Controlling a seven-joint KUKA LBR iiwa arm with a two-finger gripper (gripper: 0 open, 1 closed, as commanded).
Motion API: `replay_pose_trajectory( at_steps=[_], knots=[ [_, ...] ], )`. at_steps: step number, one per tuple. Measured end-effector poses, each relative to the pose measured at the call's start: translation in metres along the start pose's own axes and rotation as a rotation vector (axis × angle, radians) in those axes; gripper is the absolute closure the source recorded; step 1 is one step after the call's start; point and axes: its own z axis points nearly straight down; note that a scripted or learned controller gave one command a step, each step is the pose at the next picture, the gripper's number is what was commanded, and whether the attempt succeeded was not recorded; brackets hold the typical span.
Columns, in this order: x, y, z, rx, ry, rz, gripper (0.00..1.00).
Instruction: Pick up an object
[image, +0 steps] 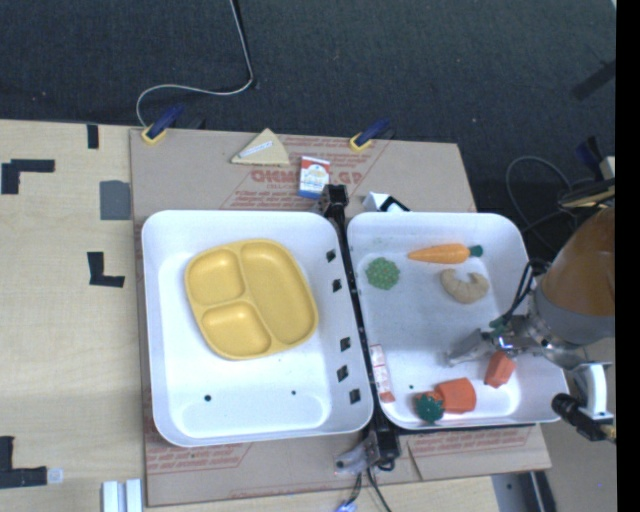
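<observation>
In rt bin (400, 320) | jaws (478, 345) by red block (499, 370) | open/shut: can't tell

Faint red printing on the cardboard sheet (420, 165) is illegible.

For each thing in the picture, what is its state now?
Yellow plate: flat in left bin, compartments bare.
Carrot: lying in right bin.
Green piece: lying flat.
Beige piece: lying, untouched.
Red block: beside the gripper.
Orange block: near front wall.
</observation>
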Motion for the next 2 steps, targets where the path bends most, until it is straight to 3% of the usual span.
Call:
replay_pose_trajectory(
  at_steps=[1, 2],
  knots=[
    [0.001, 0.000, -0.009, 0.000, 0.001, -0.001, 1.00],
    [0.064, 0.035, -0.042, -0.001, 0.000, -0.002, 1.00]
  ],
)
